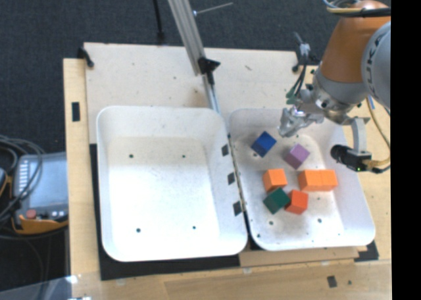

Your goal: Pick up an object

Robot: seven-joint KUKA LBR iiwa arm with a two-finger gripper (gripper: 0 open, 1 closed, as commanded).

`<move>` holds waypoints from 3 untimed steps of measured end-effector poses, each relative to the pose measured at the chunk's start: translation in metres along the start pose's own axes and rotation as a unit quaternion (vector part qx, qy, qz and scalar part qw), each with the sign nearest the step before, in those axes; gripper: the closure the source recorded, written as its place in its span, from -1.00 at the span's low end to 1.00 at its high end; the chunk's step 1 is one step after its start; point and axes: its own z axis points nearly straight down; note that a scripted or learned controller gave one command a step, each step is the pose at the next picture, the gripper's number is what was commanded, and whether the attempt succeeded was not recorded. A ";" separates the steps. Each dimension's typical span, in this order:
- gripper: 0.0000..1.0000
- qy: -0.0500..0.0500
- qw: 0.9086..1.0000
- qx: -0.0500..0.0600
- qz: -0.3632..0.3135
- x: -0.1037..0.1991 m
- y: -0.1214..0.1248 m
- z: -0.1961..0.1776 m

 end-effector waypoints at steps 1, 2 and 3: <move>1.00 0.000 1.000 0.001 0.001 0.049 -0.005 0.007; 1.00 0.000 1.000 0.001 0.000 0.105 -0.011 0.011; 1.00 0.001 1.000 0.002 0.000 0.151 -0.021 0.006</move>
